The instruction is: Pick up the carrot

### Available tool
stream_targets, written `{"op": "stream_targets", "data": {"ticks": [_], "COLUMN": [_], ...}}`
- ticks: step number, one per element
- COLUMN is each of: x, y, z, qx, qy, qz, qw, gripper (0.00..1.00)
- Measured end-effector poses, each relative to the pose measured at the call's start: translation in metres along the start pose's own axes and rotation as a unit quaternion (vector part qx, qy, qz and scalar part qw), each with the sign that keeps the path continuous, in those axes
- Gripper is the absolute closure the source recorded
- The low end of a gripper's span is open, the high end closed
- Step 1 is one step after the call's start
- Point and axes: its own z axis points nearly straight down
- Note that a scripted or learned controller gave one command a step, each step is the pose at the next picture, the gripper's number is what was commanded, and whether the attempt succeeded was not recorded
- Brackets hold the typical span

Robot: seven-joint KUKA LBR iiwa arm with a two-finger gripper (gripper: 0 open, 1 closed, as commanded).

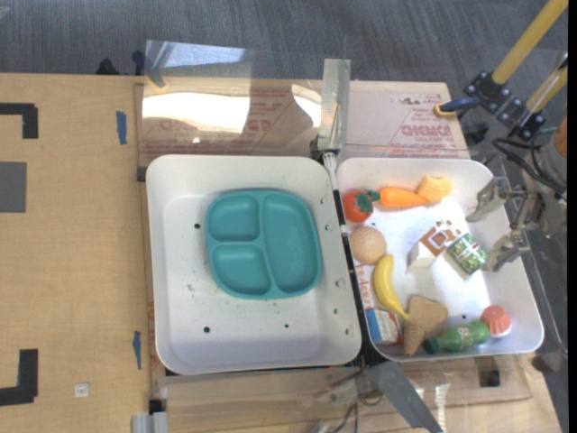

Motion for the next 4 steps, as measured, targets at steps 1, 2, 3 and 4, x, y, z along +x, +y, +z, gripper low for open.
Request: {"op": "stream_targets", "data": {"ticks": [1,2,3,4], "x": [0.045,0.055,0.054,0.063], "y": [0.080,0.102,0.104,0.199], "z": [0.115,0.118,0.108,0.028], "qx": [0.002,0.005,0.005,-0.001], "qy": [-0.007,-0.012,-0.013,-0.002], "qz": [-0.082,-0.069,-0.070,0.045], "qw": [0.9966,0.9975,0.9974,0.9990], "gripper": [0.00,0.00,1.00,1.00]}}
